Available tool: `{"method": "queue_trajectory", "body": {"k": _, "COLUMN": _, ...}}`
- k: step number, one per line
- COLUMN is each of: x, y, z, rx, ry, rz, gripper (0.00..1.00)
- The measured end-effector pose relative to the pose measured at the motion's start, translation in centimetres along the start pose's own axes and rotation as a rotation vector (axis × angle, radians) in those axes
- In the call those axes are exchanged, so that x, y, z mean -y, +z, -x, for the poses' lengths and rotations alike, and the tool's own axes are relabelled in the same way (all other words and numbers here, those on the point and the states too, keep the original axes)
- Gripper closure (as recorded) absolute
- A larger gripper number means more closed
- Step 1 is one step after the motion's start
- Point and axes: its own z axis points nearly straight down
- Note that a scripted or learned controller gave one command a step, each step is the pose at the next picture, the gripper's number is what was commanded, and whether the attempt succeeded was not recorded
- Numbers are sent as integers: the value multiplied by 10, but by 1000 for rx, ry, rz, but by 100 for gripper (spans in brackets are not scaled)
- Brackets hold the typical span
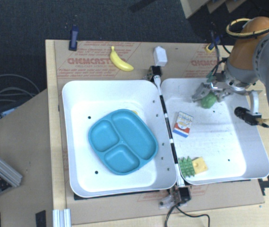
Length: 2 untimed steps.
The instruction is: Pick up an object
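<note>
A: Green object is the likely target, sits in the right bin near its back edge, pincer right on top of it.

B: Holding it?

A: Can't tell. Fingers are down around it but whether spread or pinched on it isn't clear from this angle.

B: How'd it handle?

A: Guessing small, light, roundish, prob. a plastic or soft toy piece. Could roll or squirt out if squeezed off-centre. Best to take it across the middle, fingers on opp. sides.

B: Room around it?

A: Back wall of the bin is just beside it, so approach from straight above, not sideways. Toward the front it's open: the small carton is well apart, nearer the divider, and the yellow-green piece is at the front-left corner of that bin.

B: Left side?

A: Left bin carries the blue tray, no conflict. Banana lies on the bench behind the bins, also out of the way. Lifting straight up looks safest, w/ the bin rim close behind.
</note>
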Motion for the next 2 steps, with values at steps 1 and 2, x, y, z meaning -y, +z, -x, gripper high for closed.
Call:
{"method": "queue_trajectory", "body": {"k": 1, "x": 0, "y": -11, "z": 1, "rx": 3, "ry": -1, "rz": 2, "gripper": 100}}
{"method": "queue_trajectory", "body": {"k": 2, "x": -1, "y": -59, "z": -74, "rx": 0, "ry": 0, "rz": 1, "gripper": 100}}
